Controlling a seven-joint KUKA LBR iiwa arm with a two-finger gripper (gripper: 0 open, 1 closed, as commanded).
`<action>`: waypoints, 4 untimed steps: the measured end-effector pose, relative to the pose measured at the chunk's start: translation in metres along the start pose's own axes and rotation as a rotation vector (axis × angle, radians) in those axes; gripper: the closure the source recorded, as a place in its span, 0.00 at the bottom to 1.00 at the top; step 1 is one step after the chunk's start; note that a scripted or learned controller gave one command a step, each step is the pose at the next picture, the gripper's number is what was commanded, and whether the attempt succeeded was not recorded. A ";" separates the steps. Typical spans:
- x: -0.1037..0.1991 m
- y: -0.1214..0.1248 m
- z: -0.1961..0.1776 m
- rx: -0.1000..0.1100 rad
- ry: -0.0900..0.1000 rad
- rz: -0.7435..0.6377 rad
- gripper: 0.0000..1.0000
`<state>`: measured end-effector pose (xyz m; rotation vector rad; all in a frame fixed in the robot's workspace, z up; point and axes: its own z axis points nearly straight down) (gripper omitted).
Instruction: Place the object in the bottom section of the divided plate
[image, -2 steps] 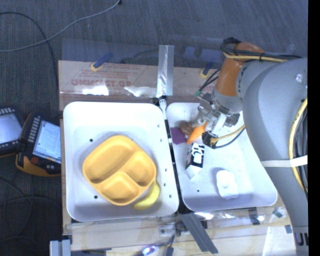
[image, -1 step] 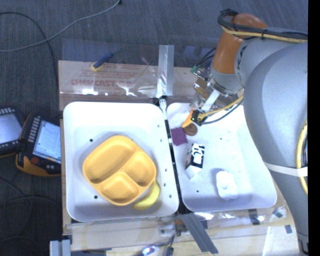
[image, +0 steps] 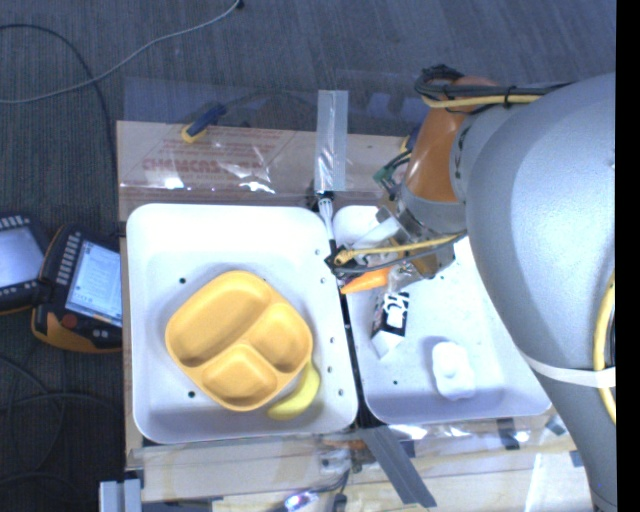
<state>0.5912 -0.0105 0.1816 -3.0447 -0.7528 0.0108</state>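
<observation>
The large grey robot arm (image: 545, 220) covers the right bin's (image: 400, 395) far right corner and runs off the right edge. The gripper (image: 400, 262) sits under the orange wrist band, its fingers lost among clutter. A yellow banana-shaped object (image: 300, 398) pokes out from beneath the yellow divided plastic plate (image: 238, 338), mostly hidden. The black-and-white labelled item (image: 392, 318) is too blurred to identify. A grey screen device (image: 15, 255) is cut by the left edge.

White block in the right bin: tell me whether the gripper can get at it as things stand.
Probably yes. The white block lies alone on the right bin floor, nothing on it, and the gripper sits over the same bin.
</observation>
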 end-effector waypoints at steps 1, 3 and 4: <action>0.013 -0.106 0.001 -0.001 0.001 0.139 1.00; -0.025 -0.179 -0.044 -0.009 0.000 -0.256 1.00; -0.025 -0.179 -0.044 -0.009 0.000 -0.256 0.00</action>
